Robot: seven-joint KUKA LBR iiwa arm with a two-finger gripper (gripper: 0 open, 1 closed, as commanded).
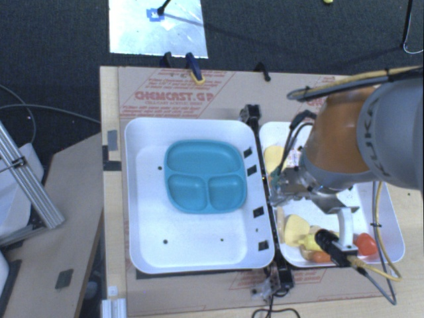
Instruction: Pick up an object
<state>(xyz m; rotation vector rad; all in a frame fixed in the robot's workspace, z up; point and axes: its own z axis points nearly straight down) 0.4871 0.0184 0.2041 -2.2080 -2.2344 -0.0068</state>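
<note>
Right bin (pixel 395 238) — pincer (pixel 281 189) over toys.

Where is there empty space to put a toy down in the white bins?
The left bin has bare floor all around the blue tray, widest in front of it and along its left wall. The right bin is crowded: yellow pieces, a red piece and the arm over it.

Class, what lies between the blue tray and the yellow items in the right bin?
The camera view shows bare left-bin floor, then the bins' meeting rims with black clips.
</note>
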